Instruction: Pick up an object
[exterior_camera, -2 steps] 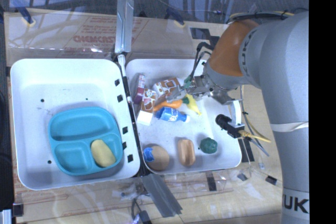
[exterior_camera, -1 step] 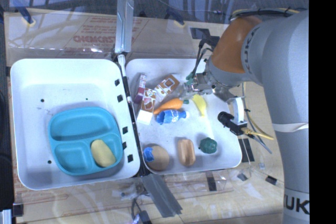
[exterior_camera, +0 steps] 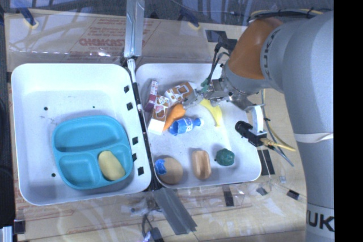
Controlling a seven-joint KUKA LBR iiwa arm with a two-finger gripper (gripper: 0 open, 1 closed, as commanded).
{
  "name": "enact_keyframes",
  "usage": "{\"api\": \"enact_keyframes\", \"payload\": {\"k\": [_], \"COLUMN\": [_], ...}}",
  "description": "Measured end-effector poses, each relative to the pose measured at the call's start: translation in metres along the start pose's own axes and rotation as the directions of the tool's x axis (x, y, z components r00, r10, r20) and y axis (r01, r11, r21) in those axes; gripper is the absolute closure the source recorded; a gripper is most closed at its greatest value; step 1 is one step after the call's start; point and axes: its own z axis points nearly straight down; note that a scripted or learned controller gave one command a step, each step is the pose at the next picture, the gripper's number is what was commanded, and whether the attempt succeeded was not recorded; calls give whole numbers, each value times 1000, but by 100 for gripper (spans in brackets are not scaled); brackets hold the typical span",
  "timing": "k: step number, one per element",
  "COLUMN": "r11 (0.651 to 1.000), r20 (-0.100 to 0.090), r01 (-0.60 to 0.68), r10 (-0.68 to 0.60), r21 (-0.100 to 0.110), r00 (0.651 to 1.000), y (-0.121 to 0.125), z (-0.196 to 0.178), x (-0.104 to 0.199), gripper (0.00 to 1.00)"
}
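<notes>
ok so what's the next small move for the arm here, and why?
Probably a short descent onto the banana. The gripper sits in the right bin, just above the banana's upper end, with nothing seen between its fingers. The snack packet and carrot crowd its left, so coming straight down looks safest.
</notes>
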Motion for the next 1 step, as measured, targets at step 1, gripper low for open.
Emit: {"api": "enact_keyframes", "payload": {"k": [1], "r11": [999], "r20": [-12], "r01": [-19], "r10": [20], "r21": [26], "r00": [1000], "y": [11], "z": [25], "x": [-34], "gripper": [0]}}
